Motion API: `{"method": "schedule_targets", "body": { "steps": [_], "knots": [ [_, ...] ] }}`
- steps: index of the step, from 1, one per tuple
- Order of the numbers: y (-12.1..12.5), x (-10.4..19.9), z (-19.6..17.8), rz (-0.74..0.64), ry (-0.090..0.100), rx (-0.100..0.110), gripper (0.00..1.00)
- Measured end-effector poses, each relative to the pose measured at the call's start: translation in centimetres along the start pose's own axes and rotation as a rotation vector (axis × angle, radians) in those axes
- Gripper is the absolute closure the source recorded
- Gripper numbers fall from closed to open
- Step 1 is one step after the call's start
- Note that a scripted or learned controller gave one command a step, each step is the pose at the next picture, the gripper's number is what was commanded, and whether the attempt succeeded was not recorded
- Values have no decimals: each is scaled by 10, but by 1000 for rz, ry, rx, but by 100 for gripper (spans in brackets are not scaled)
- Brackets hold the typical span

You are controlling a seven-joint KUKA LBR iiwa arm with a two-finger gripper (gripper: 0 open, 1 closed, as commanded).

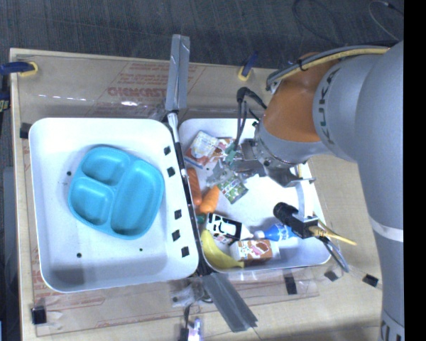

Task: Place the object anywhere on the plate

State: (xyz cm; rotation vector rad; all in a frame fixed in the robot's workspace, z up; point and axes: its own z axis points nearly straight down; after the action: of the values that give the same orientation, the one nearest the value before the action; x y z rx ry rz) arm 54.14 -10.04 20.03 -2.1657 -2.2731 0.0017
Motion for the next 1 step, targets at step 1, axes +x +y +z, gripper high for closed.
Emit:
{"method": "schedule_targets", "body": {
  "steps": [1],
  "knots": [
    [81, 71, 10, 24, 0, 3, 100]
  ]
}}
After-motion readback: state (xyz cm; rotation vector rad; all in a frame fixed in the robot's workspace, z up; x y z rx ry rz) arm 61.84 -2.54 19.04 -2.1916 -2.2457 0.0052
